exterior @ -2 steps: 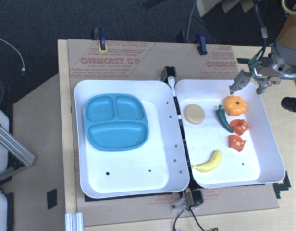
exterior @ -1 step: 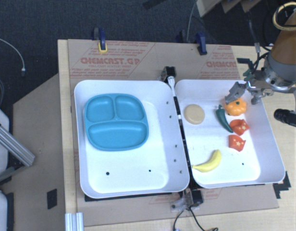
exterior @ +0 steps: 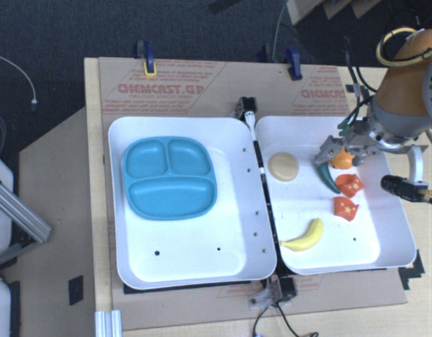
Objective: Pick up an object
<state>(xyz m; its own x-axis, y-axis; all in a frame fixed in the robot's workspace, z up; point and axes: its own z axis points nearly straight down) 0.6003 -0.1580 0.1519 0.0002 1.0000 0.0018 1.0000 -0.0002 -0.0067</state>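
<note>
Orange toy sits just right of the bread roll, apparently pinched between the gripper's fingers for lifting.

Arm cut off at right edge

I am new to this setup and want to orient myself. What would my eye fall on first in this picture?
Probably the blue divided plate, lying alone in the left bin. Next, the right bin with its small colourful things: a yellow banana near the front, a tan round piece at the back left, and two red pieces. The gripper hangs over an orange piece there.
</note>
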